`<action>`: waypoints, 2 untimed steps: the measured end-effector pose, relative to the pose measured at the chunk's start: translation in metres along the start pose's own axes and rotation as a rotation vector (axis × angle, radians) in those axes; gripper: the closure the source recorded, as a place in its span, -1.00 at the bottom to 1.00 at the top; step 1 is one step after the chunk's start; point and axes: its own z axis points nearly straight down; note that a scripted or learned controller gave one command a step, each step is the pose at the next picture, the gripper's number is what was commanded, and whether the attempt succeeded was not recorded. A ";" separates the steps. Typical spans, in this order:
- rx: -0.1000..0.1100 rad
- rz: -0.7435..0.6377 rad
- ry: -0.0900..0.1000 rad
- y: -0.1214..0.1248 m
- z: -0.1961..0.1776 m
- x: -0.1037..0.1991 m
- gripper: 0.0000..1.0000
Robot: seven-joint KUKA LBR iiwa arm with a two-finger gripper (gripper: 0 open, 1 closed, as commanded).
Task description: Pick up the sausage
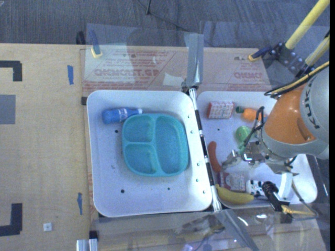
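Two shallow white bins sit side by side on the pale wooden bench [42, 156]. The left white bin [104, 192] holds a turquoise plastic plate with three compartments [155, 144] near its middle, and a blue plastic bottle with a white cap [119, 114] lying on its side just beyond the plate, toward the bin's far left corner.

In the right white bin [230, 97], the long reddish-brown sausage [213, 157] lies close along the left wall, running roughly parallel to it, about midway between the far and near edges. A yellow banana [234, 195] lies near the bin's near left corner, just past the sausage's near end. A small pink and white box [220, 109] rests toward the far left corner, with a small orange piece [248, 112] beside it and a green rounded object [242, 133] a little nearer.

The grey arm with the orange band [287, 123] reaches over the right bin from the right edge. Its pincer [246, 156] hangs above the bin's middle, to the right of the sausage and apart from it. The metal parts there are small and tangled in this view, so I cannot tell whether the pincer is apart or together; nothing appears to be held in it.
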 end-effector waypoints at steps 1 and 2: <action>-0.002 -0.014 0.001 -0.002 0.000 -0.007 -1.00; 0.000 0.058 -0.002 0.078 0.001 -0.005 -1.00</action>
